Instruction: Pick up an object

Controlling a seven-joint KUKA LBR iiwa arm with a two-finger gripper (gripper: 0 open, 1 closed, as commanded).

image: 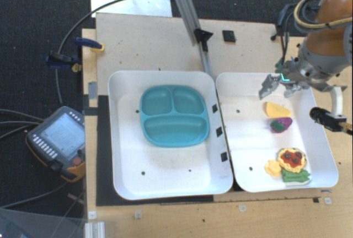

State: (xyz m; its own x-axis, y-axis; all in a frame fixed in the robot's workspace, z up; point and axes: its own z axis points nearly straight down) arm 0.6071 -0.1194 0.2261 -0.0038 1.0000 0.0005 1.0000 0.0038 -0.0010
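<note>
Far left, at about 9 o'clock off the bench, a grey pendant (pixel 57 143) with a screen sits on the dark floor, cables looping around it. A blue-and-yellow clamp (pixel 88 44) bites the bench's left edge up around 10 o'clock.

Left bin (pixel 124 176) has one thing in it: a teal plate (pixel 174 115) with three sections, lying flat a bit above the bin's middle. A grey pole (pixel 185 3) comes down at a slant from 12 o'clock and ends near the seam between the two bins.

Right bin (pixel 242 143) is where the toy food is. A yellow wedge (pixel 276 109) lies toward the bin's 1 o'clock side, with a purple piece (pixel 281 124) just below it, looks like they're touching or near enough. Down at 5 o'clock there's a cluster: a small yellow blob (pixel 272 168), a round pizza (pixel 292 159) with red topping, and a green leaf (pixel 295 177) under it, all bunched together.

The gripper (pixel 277 88) hangs over the top of the right bin at roughly 1 o'clock, just above the wedge. Its fingers look spread apart with nothing between them. The arm (pixel 328 38) comes in from the right at 2 o'clock.
</note>
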